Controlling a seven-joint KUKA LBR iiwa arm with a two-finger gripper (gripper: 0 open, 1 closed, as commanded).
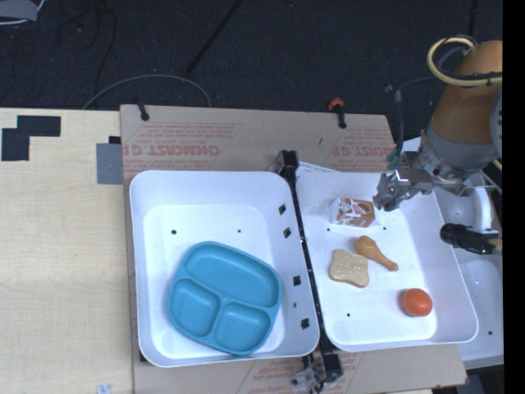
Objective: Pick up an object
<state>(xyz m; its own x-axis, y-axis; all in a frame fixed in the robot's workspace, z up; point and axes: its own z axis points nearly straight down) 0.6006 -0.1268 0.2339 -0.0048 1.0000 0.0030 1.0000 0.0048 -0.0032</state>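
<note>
I see my gripper (392, 194) hanging over the right bin (447, 322), near its far edge. I cannot tell how it is set from up here; it is small and dark and bunched together. I see nothing gripped in it.

The thing closest to it is a little packet (354, 212), white with red-brown marks. It lies just beside the gripper, toward the middle of the bench. It looks flat and thin, and a bit crinkly. That is the one I would try for.

Here is what could go wrong. The packet lies so flat that the gripper may slide over the top and close on air. If I come down a bit off, I might just push it along the floor of the bin. It could also slip out, because it looks smooth and floppy.

A bit nearer to me than the packet lies a tan piece shaped like a drumstick (376, 253), and next to it a tan slice like toast (349, 268). An orange ball (417, 302) sits well apart from the gripper, close to the near wall. The ball may roll if bumped.

The left bin (152, 191) has a blue tray (223, 297) with three sections in it, far from the gripper.
</note>
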